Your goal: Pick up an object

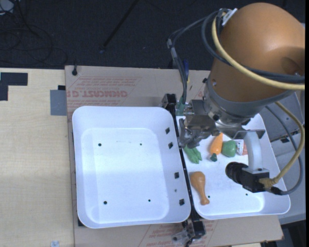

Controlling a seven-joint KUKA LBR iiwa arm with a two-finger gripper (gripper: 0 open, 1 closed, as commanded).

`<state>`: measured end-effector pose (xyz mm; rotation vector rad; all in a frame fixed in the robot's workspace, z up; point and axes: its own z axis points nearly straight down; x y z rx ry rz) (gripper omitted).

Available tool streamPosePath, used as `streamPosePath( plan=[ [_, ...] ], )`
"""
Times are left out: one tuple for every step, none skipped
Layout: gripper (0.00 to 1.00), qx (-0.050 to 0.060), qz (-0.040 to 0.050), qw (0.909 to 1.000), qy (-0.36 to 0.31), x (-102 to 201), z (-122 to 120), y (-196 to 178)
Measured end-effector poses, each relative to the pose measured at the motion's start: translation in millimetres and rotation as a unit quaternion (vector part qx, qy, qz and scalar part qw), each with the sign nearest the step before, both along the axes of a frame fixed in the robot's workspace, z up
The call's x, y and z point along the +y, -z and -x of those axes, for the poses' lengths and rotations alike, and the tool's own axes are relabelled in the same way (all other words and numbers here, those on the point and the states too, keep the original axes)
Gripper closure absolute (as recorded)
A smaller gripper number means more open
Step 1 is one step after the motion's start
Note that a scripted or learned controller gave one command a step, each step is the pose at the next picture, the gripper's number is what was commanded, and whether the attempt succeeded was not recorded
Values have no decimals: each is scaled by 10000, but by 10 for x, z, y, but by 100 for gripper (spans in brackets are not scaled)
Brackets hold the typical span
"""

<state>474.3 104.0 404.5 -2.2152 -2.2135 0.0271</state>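
My gripper (191, 140) hangs low over the left part of the right bin (257, 206), beneath the orange band of the arm. Its tips sit just above a green leafy toy (193, 155), and their state is hidden by the wrist. To the right lie an orange carrot-like toy (216, 144) and a green round toy (228, 148), close together. A tan chicken-drumstick toy (199, 185) lies nearer the front of the same bin. A small white and red item (241, 147) peeks out beside the green round toy.
The left bin (87, 189) stands next to the right one, their walls joined by black clips (176, 175). A black cylindrical part with a yellow cable (247, 177) hangs over the right bin. The arm's body covers the bin's far end.
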Motion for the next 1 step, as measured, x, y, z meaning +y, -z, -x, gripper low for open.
streamPosePath(
  plan=[
    [100, -149, -20, 9999, 10, -417, -815, -1395]
  ],
)
